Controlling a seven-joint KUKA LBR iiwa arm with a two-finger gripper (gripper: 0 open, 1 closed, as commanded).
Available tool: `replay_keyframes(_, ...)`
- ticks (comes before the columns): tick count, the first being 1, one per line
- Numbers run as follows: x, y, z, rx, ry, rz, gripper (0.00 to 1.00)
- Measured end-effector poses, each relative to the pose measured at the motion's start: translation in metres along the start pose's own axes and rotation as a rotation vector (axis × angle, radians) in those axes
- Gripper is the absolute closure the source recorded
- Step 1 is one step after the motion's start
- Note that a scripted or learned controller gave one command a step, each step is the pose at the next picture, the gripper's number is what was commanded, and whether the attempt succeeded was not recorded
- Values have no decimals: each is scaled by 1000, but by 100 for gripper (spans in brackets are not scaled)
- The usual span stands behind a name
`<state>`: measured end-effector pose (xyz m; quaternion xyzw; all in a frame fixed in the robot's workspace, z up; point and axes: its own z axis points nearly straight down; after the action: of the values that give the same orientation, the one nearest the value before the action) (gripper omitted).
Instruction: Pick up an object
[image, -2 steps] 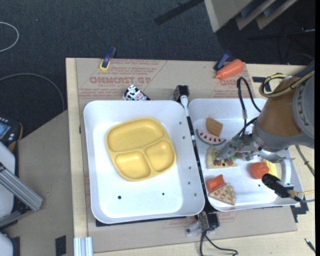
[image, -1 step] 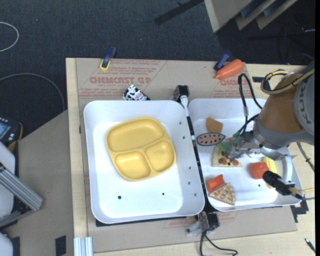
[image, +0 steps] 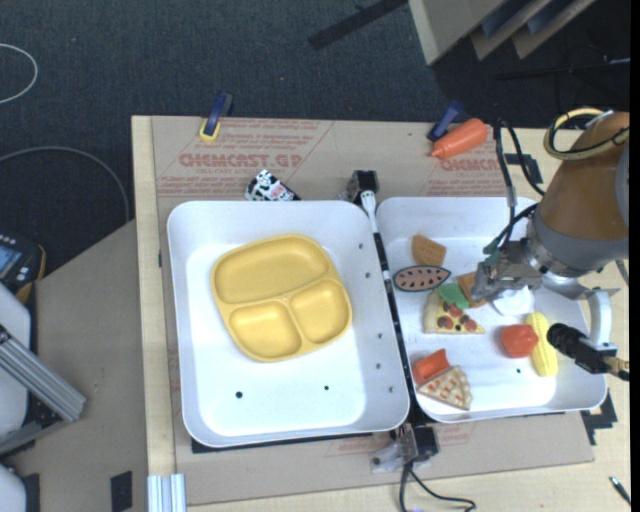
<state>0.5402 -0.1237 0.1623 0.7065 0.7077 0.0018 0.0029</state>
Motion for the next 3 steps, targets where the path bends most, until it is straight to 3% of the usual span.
replay_keyframes(1, -1, -3, -44, 1, 0, 1, 100)
replay_keyframes(2, -1, -1, -64, 1, 0, 0, 100)
replay_keyframes(3, 54, -13, -74, 8, 5, -5, 100)
